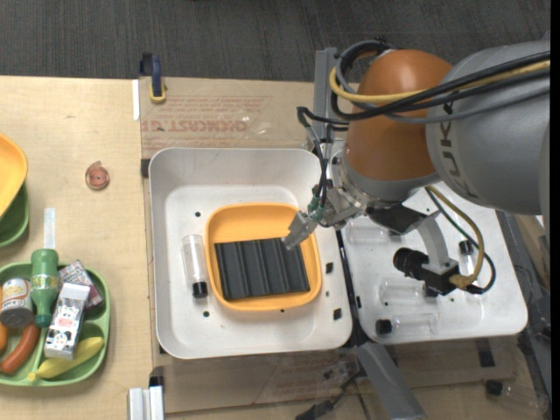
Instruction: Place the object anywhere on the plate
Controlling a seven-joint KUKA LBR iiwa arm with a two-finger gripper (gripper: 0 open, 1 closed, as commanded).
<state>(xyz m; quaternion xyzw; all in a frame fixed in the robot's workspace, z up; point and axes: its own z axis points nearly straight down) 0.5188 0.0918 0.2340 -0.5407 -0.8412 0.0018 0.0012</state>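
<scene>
An orange plate point(229, 226) with rounded corners lies in the middle of the left bin point(175, 191). A black ridged slab point(260, 269) lies flat on the plate and covers most of its floor. My gripper point(300, 231) hangs over the plate's right rear part, right at the slab's far right corner. I cannot make out whether it touches the slab. The grey arm with its orange band point(398, 116) reaches in from the right, above the wall between the bins.
A clear tube with a black cap point(194, 265) lies in the left bin beside the plate's left edge. The right bin point(499, 300) holds clear plastic pieces point(411, 296) and a small black bit point(382, 326). A green tray of toy food point(52, 322) sits on the wooden bench at the left.
</scene>
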